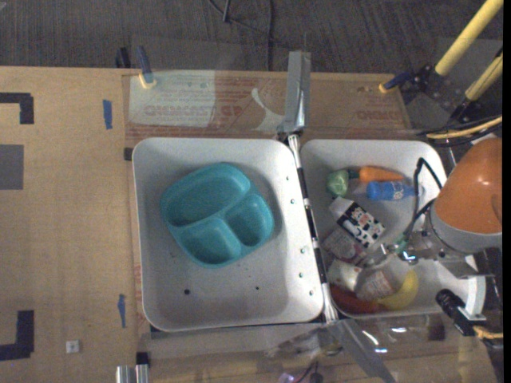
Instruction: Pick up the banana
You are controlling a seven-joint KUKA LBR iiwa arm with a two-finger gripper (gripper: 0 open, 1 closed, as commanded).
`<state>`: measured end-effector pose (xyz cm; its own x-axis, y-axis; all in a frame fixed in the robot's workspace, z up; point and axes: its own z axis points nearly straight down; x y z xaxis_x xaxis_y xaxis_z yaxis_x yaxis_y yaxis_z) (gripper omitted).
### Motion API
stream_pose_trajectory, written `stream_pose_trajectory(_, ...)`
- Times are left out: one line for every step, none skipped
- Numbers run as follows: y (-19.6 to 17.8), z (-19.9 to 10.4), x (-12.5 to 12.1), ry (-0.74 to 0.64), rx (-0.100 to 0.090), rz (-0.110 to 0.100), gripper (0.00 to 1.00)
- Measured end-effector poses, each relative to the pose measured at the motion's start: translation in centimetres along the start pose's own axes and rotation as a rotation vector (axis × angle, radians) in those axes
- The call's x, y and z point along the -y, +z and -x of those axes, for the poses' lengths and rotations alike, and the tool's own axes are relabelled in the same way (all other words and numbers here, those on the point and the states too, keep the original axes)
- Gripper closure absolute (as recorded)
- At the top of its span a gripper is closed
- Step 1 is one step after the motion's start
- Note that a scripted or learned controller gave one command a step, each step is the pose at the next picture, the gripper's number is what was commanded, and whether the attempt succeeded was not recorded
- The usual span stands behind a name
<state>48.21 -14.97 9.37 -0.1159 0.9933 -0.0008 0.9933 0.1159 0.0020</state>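
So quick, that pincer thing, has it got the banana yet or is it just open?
Pincer: low in the right bin, just above the banana; whether it is open, closed or holding anything cannot be told.

Glossy plastic — teal divided plate [217, 212]

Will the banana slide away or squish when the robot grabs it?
The banana is curved and smooth, so it might pivot or slip sideways if pinched off-centre. It lies crowded against other things near the front of the right bin, which probably keeps it from sliding far. It looks small and likely light; whether it is soft or plastic cannot be told.
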Motion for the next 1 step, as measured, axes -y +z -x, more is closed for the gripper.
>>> stream_pose_trajectory(0.55, 2.89, 0.29, 0.007, 0.001, 0.008, 0.0)
